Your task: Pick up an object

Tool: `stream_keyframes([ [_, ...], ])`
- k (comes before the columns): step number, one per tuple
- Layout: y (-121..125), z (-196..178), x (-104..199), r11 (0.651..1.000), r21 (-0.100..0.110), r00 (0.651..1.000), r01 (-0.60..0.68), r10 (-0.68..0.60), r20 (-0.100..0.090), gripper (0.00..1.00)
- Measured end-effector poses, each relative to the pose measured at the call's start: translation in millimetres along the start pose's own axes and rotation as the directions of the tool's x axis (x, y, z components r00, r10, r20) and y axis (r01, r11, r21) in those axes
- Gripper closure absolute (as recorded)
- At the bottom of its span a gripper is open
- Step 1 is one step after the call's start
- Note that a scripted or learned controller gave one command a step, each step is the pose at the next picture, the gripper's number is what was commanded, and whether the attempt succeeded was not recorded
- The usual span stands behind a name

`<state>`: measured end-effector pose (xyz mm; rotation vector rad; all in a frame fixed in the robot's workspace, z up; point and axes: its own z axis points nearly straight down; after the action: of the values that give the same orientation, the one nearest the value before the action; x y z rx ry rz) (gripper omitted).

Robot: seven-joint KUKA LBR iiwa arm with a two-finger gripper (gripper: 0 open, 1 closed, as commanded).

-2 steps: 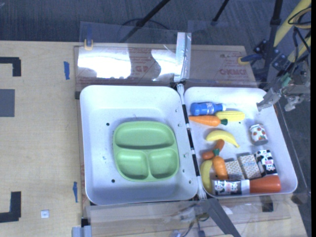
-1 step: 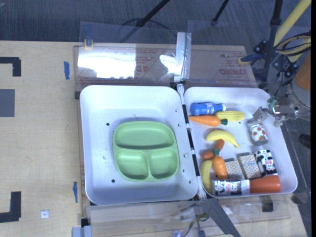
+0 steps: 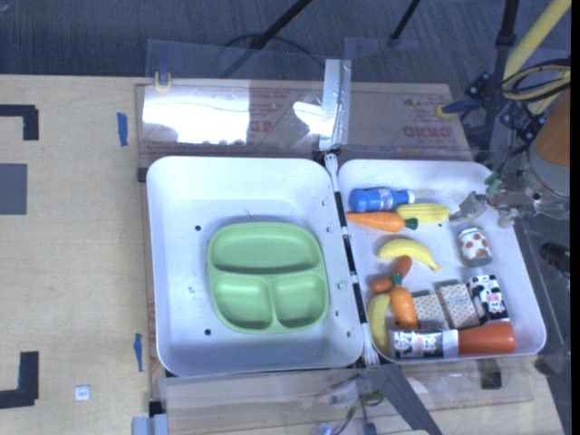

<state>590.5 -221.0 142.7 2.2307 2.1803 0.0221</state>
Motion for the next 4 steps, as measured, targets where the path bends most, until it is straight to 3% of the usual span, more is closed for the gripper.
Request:
stream_keyframes([
  [1, 5.2, 1.8, 0.4, 1.000, -0.015, 1.000, 0.011, -0.011, 0.004, 0.00],
  [4, 6.5, 3.0, 0.6, 1.000, -0.023, 1.000, 0.011, -0.011, 0.005, 0.00],
])
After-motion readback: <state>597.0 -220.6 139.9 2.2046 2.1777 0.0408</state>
